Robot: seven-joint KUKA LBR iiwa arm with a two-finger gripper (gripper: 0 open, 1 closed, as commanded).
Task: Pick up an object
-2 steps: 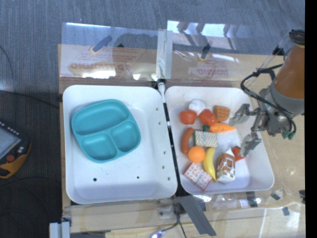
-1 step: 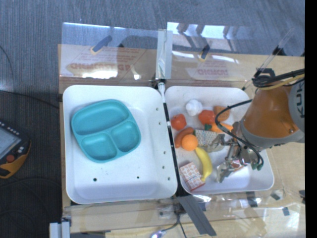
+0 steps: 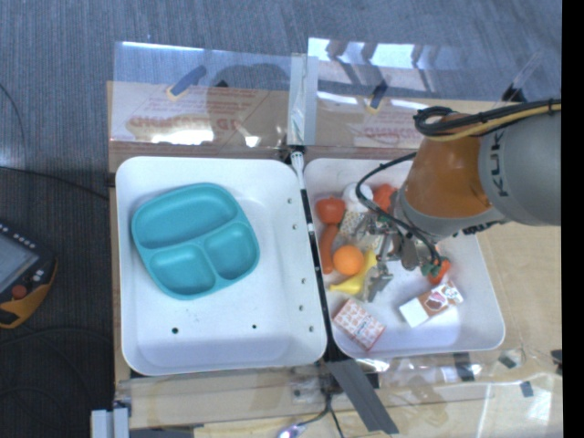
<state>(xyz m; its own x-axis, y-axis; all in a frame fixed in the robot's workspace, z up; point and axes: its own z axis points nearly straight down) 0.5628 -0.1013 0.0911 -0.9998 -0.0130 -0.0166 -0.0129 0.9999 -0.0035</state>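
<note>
Left bin [image 3: 155,336]: one teal divided plate [image 3: 194,238], three compartments, lying toward the bin's far left corner.

Right bin [image 3: 474,336]: a cluster of small items along its left wall and centre.
- Orange ball-shaped fruit [image 3: 348,260], centre-left.
- Red tomato-like item [image 3: 330,211], near the far left corner.
- Yellow piece [image 3: 351,284], touching the orange fruit on its near side.
- Checked red-and-white packet [image 3: 358,325], by the near left corner.
- Small white-and-red carton [image 3: 429,305], toward the near right.
- Further red item [image 3: 383,195], far side, partly hidden by the arm.

Arm: grey with orange band, reaching in over the right bin.

Gripper [image 3: 388,258]: low over the cluster, just beside the orange fruit. Whether the pincer is wide or narrow cannot be told; metal parts and clutter overlap there.

Task status: judged incomplete. No item is seen lifted; every object appears to rest in the bin. Remaining: secure one item, likely near the orange fruit, and raise it.
</note>
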